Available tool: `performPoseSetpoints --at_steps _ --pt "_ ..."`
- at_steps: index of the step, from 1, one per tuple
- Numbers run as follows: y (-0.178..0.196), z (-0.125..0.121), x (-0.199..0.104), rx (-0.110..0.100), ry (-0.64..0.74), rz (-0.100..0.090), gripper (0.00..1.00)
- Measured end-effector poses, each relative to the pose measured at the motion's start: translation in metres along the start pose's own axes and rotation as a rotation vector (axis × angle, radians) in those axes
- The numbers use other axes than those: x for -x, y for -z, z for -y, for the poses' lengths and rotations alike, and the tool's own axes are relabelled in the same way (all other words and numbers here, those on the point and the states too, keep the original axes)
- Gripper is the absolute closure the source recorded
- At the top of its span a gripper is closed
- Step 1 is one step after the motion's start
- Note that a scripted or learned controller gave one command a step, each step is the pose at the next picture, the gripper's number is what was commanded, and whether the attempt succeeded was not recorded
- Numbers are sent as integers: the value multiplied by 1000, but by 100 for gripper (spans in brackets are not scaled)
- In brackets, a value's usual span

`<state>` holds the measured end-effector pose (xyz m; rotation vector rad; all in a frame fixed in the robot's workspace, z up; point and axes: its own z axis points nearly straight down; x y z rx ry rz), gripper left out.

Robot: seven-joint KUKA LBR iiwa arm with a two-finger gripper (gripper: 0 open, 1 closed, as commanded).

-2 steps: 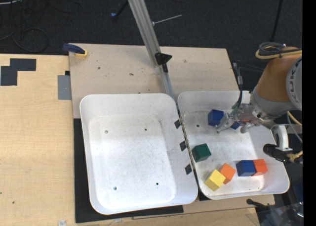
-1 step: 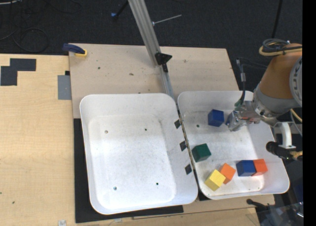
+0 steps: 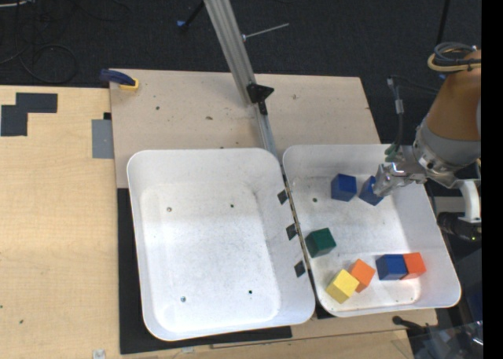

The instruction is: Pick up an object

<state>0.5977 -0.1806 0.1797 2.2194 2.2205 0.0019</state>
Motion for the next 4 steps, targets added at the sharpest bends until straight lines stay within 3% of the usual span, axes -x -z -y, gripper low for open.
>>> performPoseSetpoints --at_steps 1,4 --pt "53 -1 1 1 0 0 100" --pt "30 14 -161 -7 4 -4 100"
